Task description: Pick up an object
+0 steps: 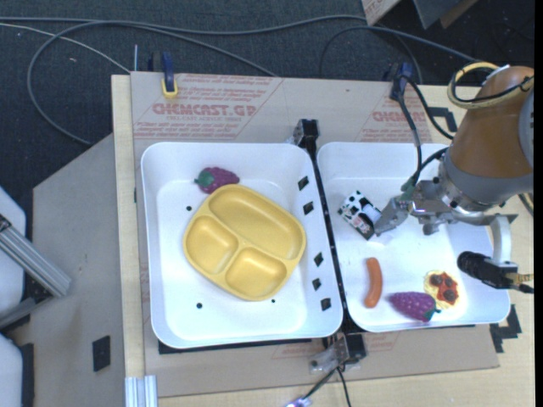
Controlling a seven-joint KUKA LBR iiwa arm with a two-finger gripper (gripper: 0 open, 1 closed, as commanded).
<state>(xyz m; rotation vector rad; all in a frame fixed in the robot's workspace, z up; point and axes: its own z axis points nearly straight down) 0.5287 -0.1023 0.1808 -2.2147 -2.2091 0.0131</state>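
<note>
Crowding jaws (383,220) of unclear state: cow toy (359,213), sausage (372,282), grapes (413,305).

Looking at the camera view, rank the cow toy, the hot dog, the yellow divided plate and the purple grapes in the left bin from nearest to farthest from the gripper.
1. The cow toy, right bin, right beside the gripper.
2. The hot dog, right bin, toward the view's bottom.
3. The yellow divided plate, middle of the left bin.
4. The purple grapes, far corner of the left bin.
</note>
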